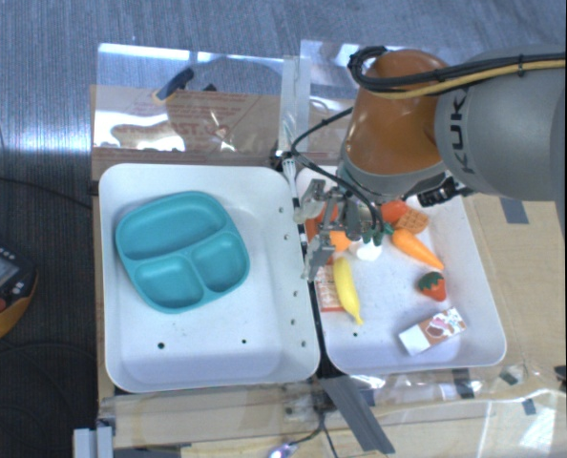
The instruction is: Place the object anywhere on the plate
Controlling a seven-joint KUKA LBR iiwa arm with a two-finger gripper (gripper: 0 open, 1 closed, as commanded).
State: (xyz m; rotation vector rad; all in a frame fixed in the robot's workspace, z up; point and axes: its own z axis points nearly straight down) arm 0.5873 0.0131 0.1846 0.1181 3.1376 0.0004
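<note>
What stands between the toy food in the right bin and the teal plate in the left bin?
Only the two bins' adjoining walls separate the right bin's items, such as the banana and carrot, from the teal plate. The claw hovers next to that divide. The plate's compartments hold nothing visible.

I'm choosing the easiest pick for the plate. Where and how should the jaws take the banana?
Probably the banana at its middle, coming straight down, jaws closing across its narrow width. It lies flat and lengthwise in the right bin, near the left wall, so a side approach looks cramped. Its upper end sits under the gripper.
</note>
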